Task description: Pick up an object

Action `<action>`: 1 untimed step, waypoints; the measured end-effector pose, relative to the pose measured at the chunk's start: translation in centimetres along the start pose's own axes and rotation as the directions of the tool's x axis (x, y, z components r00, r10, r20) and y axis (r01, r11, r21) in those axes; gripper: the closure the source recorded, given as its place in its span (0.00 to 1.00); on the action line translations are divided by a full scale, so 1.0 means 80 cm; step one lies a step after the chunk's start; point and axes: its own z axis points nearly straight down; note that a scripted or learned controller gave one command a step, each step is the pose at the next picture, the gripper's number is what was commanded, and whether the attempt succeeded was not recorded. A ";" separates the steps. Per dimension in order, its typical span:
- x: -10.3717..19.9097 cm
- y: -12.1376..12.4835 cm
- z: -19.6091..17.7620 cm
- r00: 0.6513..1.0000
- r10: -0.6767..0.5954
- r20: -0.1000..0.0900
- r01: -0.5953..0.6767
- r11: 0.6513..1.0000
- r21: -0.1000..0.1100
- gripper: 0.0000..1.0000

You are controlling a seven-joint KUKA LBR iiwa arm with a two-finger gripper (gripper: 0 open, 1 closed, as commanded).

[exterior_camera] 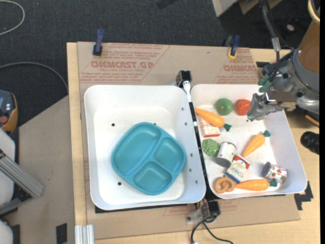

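Note:
The right bin (294, 151) holds several toy items. Along its far side lie a green ball (223, 105), a red tomato (242, 106) and an orange carrot (209, 117). Below them lie a small white and red box (210, 130), a green leafy piece (210, 147), a silver can (226, 152), a second carrot (254, 144), a small carton (237, 168), a ring-shaped pastry (222, 185), a third carrot (251, 185) and a patterned cup (274, 173). My gripper (258, 108) hangs over the bin's far right part, just right of the tomato, with nothing seen in it.
In the left bin (96, 136) lies a teal compartment plate (148, 157). A black divider strip (192, 121) runs between the bins. The arm's grey body (299, 80) fills the space off the right bin's far corner. Two clamps (98, 36) (234, 46) hold the cardboard base.

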 end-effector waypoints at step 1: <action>-0.047 -0.005 0.127 1.000 0.010 0.001 -0.010 1.000 0.022 1.00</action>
